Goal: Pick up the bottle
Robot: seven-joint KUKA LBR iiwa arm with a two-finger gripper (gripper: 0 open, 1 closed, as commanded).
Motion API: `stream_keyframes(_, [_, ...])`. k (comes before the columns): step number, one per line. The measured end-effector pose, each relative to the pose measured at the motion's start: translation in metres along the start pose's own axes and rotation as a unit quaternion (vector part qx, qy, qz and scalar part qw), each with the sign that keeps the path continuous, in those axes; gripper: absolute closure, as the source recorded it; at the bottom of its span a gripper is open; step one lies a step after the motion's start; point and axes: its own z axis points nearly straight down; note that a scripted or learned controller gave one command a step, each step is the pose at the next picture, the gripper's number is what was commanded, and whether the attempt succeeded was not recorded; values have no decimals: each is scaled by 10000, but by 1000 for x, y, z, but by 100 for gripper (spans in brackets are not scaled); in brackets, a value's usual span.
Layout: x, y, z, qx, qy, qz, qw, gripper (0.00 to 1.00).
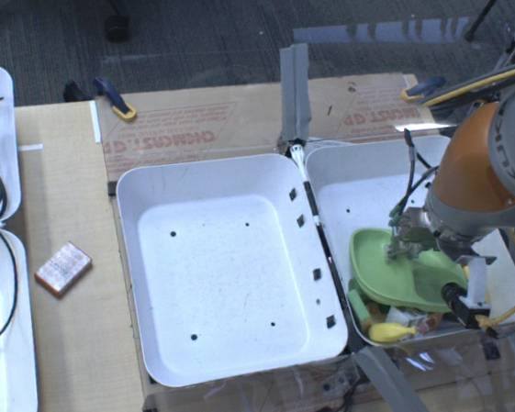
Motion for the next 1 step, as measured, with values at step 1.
stream_keyframes(1, [16,66,-53,264,5,533,9982,0])
